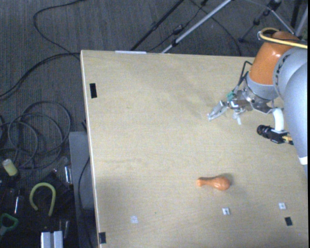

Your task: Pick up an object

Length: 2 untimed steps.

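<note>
Dark grey carpet surrounds one tan tabletop [144, 138] that takes up most of the view. On the floor to the left lie several loops of black cable [28, 133], and one green U-shaped piece [43, 194] lies near the lower left corner. Light metal stand legs [212, 12] cross the carpet at the top.

One object sits on the tabletop: a single orange, pear-shaped piece [215, 183] with a narrow neck pointing left and a rounder end to the right. It lies on its side in the lower right part of the surface. Near it are a few small marks: two black tags, one [93, 90] near the left edge and one [288, 221] at the lower right, plus three small pale squares [226, 211] along the bottom.

One grey arm [292, 87] with an orange band enters from the right. Its gripper [223, 110] is above the upper right part of the tabletop, well apart from the orange piece, fingers spread and with nothing between them.
</note>
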Each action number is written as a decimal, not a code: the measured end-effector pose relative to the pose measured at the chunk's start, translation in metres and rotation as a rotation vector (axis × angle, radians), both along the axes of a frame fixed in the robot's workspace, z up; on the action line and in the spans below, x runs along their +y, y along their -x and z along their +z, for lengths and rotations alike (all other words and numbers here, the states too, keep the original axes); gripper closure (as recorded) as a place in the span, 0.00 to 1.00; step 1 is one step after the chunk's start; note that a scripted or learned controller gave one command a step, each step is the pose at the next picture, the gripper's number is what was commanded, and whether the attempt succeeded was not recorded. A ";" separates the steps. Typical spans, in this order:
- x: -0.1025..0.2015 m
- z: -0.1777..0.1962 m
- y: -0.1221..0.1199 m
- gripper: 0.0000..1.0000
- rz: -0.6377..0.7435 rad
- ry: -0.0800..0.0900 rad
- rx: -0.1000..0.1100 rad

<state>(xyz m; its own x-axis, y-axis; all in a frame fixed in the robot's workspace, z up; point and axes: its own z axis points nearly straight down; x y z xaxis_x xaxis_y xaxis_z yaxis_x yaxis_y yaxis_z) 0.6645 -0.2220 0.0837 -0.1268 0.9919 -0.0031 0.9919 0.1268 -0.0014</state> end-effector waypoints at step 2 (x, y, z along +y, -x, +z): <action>0.059 0.010 -0.005 1.00 0.388 -0.006 -0.004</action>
<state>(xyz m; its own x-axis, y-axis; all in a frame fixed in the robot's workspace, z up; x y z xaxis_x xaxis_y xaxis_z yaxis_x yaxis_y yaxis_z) 0.6696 -0.1625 0.0939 -0.4931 0.8700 0.0012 0.8700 0.4931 0.0047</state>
